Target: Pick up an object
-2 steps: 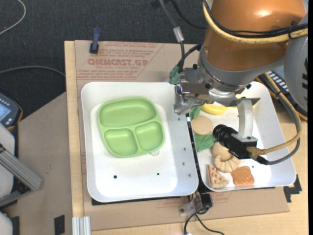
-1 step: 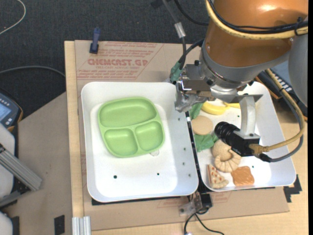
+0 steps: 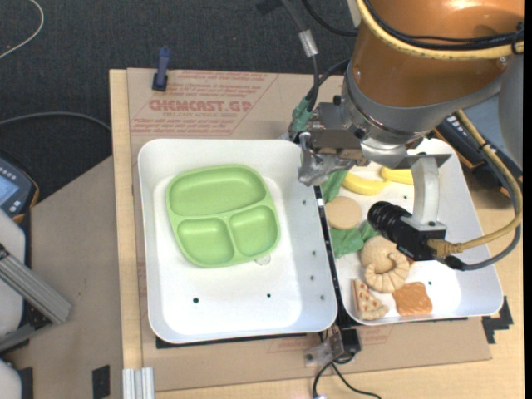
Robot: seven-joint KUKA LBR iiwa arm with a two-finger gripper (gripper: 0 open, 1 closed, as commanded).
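Observation:
The right bin [image 3: 470,302] holds several toy foods: a yellow banana [image 3: 366,182], a tan round cookie [image 3: 345,214], a green leafy piece [image 3: 352,238], a beige croissant [image 3: 385,263], a pizza slice [image 3: 368,299] and an orange nugget [image 3: 413,299]. My gripper [image 3: 316,169] hangs at the right bin's upper left corner, close to the divider between the bins, just left of the banana. Its grey body hides the fingertips. A black part of the arm lies over the bin's middle, above the croissant.
The left bin [image 3: 166,306] holds a green three-compartment plate [image 3: 223,214]. Both bins rest on a cardboard sheet [image 3: 199,98] with a blue clip [image 3: 161,69] at its top left. Cables trail around the bench. The large orange arm body covers the upper right.

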